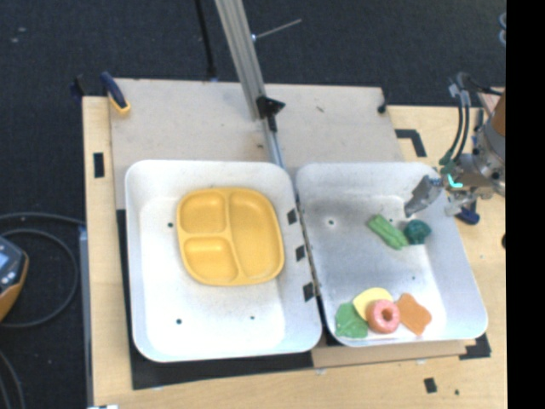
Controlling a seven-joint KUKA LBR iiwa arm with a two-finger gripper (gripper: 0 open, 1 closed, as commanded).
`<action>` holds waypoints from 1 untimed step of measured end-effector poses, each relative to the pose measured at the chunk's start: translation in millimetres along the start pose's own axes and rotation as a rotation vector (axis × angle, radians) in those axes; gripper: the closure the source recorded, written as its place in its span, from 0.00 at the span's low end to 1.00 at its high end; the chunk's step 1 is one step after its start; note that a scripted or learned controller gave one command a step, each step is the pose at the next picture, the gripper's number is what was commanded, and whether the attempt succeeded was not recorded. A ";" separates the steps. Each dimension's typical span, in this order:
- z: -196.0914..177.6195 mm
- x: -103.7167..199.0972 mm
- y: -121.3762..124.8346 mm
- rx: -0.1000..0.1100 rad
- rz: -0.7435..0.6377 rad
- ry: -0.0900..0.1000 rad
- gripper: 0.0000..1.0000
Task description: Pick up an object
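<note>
Green block lies diagonally — upper-left to lower-right; tool above, grip indiscernible.

My gripper is grey metal with slim fingers; green-black cables loop above its wrist, where a small teal light glows.

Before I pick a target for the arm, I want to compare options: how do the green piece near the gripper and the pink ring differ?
The green piece is long and lies slanted mid-bin with a teal object beside it at one end; the pink ring is round with a hole. The green piece lies close to the gripper; the pink ring is crowded among other toys at the bin's near edge. Both lie in the right bin.
</note>
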State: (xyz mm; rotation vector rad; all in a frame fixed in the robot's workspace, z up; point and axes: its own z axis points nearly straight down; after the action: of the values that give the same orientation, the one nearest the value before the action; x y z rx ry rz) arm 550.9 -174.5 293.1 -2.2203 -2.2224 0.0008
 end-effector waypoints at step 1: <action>-1.0 -0.1 0.4 -0.002 -0.001 -0.001 0.00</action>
State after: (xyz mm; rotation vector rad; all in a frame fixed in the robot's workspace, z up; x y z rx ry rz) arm 551.4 -174.6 294.2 -2.2205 -2.2252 0.0001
